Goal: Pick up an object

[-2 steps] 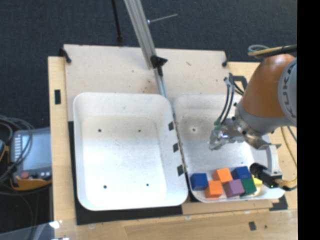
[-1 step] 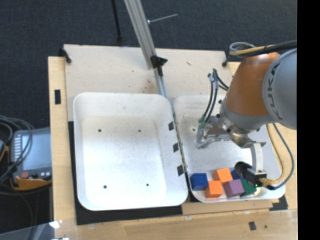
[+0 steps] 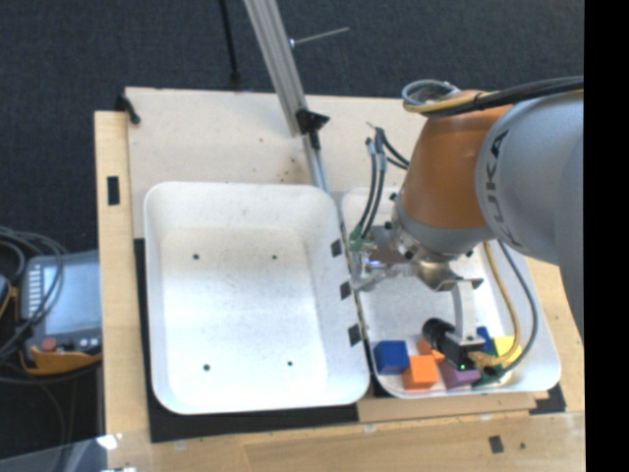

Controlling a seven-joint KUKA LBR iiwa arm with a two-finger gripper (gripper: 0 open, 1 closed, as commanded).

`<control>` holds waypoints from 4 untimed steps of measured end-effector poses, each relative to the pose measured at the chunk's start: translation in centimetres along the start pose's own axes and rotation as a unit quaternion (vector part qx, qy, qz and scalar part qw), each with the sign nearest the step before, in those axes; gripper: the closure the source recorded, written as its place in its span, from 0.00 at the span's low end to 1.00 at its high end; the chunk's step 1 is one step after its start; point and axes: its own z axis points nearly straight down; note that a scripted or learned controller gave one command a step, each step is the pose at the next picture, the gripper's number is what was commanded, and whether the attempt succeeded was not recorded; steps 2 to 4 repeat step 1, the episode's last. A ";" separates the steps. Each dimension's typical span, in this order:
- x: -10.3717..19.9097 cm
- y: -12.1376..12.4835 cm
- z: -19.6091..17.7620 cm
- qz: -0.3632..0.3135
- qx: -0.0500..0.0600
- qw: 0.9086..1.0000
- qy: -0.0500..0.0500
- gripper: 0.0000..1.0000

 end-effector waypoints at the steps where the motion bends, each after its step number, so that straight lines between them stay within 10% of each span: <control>1: 5.3 -0.9 0.9 0.001 0.002 1.000 0.000 1.00; 4: 5.3 -0.9 0.9 0.001 0.002 1.000 0.000 1.00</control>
